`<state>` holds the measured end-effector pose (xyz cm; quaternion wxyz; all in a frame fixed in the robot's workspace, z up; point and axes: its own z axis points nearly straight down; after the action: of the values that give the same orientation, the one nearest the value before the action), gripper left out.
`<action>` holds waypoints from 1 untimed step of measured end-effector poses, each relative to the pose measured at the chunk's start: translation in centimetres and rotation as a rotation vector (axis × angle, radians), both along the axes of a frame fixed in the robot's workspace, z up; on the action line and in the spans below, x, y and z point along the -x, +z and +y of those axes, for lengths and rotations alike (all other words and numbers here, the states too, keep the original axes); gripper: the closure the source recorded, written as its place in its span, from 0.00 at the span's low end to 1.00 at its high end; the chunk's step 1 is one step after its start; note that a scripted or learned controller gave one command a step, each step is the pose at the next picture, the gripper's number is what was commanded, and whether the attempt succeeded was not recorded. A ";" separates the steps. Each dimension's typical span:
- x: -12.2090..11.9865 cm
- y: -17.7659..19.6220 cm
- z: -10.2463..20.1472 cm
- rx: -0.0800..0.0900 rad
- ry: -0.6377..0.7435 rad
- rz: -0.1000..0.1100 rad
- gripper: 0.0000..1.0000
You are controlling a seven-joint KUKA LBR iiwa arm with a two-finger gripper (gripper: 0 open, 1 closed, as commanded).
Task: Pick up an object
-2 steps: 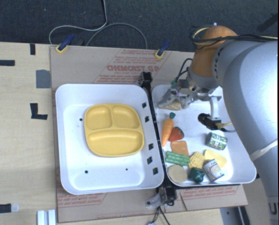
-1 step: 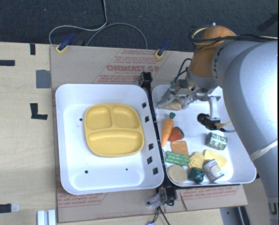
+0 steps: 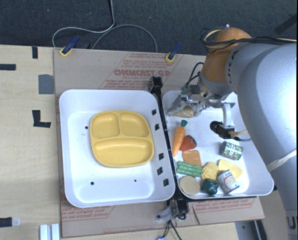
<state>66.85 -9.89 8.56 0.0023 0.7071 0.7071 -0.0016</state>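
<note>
Hand (image 3: 188, 104) sits low in the right bin (image 3: 261, 176), just above the carrot (image 3: 178, 140), opening and hold not discernible; the carrot, judged light, rigid, smooth-skinned toy plastic, would best be pinched across its thicker middle, where slip is least likely.

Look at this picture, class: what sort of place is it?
Probably a robot test lab: an arm reaches over two white bins, one holding toy food such as a carrot, on a bench with taped marks.
</note>
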 end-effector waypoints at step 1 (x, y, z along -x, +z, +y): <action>0.0 0.0 -0.6 -0.003 0.001 -0.001 0.00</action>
<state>66.89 -10.54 8.57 0.0013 0.7068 0.7075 -0.0002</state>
